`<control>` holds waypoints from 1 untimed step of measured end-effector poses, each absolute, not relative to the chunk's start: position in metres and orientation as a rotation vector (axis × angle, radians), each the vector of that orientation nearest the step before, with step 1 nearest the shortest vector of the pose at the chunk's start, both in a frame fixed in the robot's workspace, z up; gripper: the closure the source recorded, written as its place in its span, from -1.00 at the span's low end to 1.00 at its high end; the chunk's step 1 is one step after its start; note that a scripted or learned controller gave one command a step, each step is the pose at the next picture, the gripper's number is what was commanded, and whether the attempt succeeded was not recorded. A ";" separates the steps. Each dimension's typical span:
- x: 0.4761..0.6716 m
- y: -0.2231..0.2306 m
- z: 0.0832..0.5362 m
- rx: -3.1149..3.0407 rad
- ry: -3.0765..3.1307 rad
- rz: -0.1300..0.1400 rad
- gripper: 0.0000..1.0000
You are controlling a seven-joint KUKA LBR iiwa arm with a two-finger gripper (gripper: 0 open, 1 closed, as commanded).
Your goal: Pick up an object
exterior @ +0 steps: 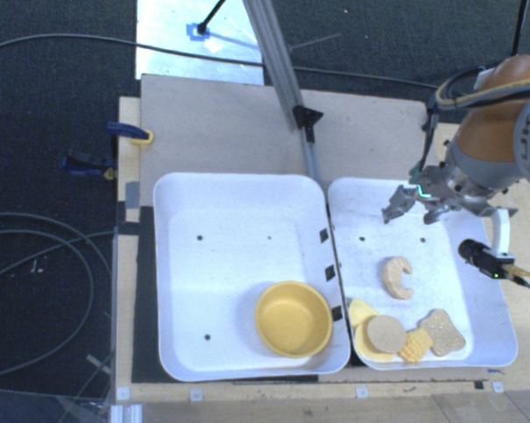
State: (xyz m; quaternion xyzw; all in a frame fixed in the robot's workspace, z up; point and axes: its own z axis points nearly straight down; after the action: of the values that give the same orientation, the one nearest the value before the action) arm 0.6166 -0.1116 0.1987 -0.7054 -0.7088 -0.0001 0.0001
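Two spread, empty jaws of the gripper hover over the right bin; no writing legible.

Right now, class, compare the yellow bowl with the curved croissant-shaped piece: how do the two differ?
The yellow bowl lies in the left bin; the croissant piece lies in the right bin.
The bowl is round, hollow and plainly larger; the croissant piece is a small solid crescent.
The bowl is bright yellow; the croissant piece is pale tan.
Both rest apart from the claw.
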 end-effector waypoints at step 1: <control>0.617 -0.112 0.199 -2.216 -2.227 -0.001 -1.00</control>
State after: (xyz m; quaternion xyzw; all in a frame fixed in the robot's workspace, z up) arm 0.6166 -0.1116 0.1989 -0.7054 -0.7088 -0.0002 0.0000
